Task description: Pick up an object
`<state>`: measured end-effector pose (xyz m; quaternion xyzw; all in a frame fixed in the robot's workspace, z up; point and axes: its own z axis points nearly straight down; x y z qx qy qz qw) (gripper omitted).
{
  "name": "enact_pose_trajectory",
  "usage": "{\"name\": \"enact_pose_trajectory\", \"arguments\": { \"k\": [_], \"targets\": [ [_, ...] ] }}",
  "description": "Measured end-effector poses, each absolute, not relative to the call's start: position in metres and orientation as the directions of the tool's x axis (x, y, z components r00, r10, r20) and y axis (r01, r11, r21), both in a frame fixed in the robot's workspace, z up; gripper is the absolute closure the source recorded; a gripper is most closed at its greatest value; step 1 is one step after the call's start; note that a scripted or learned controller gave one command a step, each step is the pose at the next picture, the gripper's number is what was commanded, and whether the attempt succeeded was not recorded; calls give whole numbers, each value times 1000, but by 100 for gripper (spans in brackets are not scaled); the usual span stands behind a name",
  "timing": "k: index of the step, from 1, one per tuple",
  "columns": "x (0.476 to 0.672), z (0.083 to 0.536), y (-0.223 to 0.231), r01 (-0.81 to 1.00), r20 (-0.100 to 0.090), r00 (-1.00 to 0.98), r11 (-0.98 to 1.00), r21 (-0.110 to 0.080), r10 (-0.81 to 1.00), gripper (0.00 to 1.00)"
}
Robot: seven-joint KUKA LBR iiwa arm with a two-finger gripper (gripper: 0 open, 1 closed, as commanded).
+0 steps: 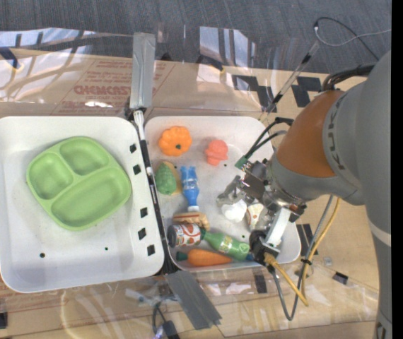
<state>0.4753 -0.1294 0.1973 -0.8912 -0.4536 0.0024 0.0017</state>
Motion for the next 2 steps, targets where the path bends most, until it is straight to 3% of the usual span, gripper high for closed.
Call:
{"name": "enact_pose_trajectory", "arguments": {
  "k": [1, 2],
  "targets": [
    [476, 191, -55, 679, -2, 734, -734, -7, 679, 0],
    [475, 155, -164, 603, -5, 798, -798, -5, 603, 0]
  ]
}}
